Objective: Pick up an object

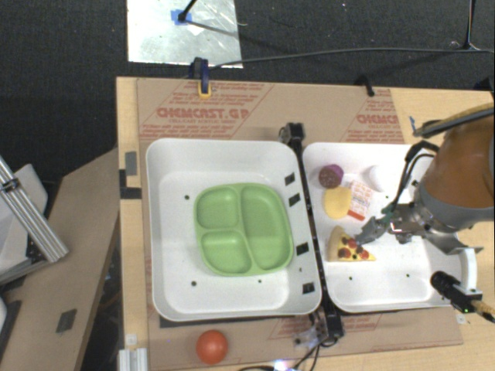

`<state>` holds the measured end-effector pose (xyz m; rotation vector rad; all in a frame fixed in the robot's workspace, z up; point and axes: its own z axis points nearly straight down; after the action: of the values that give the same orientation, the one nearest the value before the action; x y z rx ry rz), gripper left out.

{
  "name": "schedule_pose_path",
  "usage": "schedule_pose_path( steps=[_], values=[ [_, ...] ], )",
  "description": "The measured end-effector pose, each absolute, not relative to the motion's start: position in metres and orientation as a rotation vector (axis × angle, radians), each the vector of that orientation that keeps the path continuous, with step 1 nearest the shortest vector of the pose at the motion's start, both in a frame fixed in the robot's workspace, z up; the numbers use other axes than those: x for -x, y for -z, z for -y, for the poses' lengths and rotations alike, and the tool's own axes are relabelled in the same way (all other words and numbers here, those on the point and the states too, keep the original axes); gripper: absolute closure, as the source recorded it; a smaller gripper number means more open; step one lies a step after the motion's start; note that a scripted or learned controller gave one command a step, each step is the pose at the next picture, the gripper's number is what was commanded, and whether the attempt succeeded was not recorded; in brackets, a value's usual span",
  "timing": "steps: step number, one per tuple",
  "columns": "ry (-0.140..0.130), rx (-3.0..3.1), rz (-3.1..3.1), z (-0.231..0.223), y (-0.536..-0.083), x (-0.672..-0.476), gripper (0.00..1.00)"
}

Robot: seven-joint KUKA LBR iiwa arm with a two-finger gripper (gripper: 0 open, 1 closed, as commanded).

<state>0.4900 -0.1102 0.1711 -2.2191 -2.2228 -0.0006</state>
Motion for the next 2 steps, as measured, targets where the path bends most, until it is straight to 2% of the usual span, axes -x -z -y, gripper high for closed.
schedule_pose_path(
  steps=[1,2],
  values=[
    [-0.002,2.219,2.221,0.119,-0.114,-0.490,0.00],
    [0.005,2.221,2.223,0.120,-0.087,-0.492,0.00]
  ],
)
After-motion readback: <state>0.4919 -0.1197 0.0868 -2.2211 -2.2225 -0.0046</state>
